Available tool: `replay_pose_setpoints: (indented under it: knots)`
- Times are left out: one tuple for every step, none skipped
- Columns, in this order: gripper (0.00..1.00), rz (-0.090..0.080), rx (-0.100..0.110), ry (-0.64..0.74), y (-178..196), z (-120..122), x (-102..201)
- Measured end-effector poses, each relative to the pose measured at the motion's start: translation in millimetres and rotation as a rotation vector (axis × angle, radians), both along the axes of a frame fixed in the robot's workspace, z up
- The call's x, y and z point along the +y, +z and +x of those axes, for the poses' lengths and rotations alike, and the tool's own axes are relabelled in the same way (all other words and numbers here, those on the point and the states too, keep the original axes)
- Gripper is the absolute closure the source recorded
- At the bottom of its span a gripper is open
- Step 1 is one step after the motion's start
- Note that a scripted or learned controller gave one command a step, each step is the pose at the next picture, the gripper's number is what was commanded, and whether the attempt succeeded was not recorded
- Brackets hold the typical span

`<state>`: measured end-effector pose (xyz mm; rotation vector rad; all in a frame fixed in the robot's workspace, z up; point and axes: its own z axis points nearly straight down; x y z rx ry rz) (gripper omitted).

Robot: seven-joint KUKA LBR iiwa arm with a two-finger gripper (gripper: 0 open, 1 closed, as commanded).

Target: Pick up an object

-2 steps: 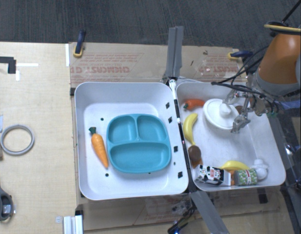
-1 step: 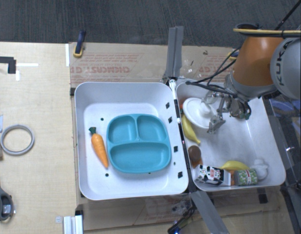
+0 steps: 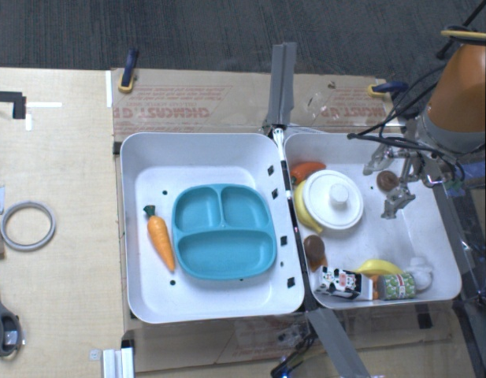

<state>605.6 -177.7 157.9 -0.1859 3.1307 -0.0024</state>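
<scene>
On the left we see a roll of tape [image 3: 27, 225] on the table [image 3: 53, 290]. The left bin [image 3: 132, 235] holds a carrot [image 3: 160, 240] beside a blue divided plate [image 3: 224, 231]. The right bin [image 3: 439, 242] holds a white lidded pot [image 3: 334, 199] and a banana [image 3: 378, 268]. The pincer [image 3: 394, 187] hangs above this bin with its fingers spread, holding nothing.

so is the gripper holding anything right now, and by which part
Nothing shows between the fingers of the gripper; it hangs over bare floor of the right bin.
</scene>
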Motion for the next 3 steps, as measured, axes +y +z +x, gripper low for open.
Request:
replay_pose_setpoints:
  knots:
    - [0.00, 0.000, 0.002, 0.054, -66, -40, -44]
    - [0.00, 0.000, 0.002, 0.395, -6, -100, -44]
    - [0.00, 0.000, 0.000, 0.408, -65, -11, -43]
